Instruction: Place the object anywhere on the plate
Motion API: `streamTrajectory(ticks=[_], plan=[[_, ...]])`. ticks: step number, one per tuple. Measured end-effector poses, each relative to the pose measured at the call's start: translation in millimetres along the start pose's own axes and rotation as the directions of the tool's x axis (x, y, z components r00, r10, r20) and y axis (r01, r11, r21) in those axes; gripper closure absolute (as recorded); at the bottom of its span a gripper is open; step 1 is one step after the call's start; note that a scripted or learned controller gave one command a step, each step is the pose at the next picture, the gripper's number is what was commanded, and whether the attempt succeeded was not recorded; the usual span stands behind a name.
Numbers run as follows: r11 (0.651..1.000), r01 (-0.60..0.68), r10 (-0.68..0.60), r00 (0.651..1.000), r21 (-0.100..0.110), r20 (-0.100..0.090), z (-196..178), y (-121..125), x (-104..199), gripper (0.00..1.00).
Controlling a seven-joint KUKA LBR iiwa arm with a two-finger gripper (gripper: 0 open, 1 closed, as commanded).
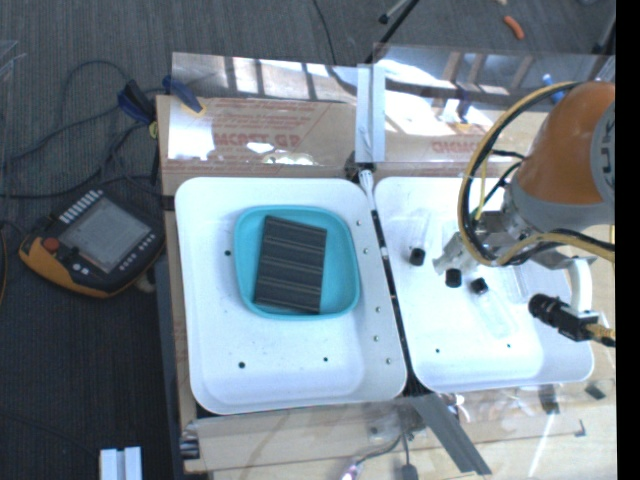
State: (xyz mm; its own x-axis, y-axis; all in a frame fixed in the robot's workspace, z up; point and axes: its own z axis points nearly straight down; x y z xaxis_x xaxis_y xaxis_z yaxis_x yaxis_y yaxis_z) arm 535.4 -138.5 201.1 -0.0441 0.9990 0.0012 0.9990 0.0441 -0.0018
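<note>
Dark ribbed block (291, 264) lying flat on the teal plate (343, 286) inside the left bin (290, 380). Gripper (449, 266) over the right bin (500, 368), fingers spread, holding nothing.

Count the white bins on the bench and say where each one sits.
2. The left bin holds a teal plate with a dark ribbed block lying on it. The right bin sits beside it, under the arm's gripper.
</note>
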Motion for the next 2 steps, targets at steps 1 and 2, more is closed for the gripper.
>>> streamTrajectory(ticks=[1,2], plan=[[1.0,0.0,0.0,1.0,0.0,0.0,-0.1,0.0,-0.1,0.0],[0.97,0.243,-0.243,0.97,0.0,0.004,-76.6,22.7,-34.0,0.0]])
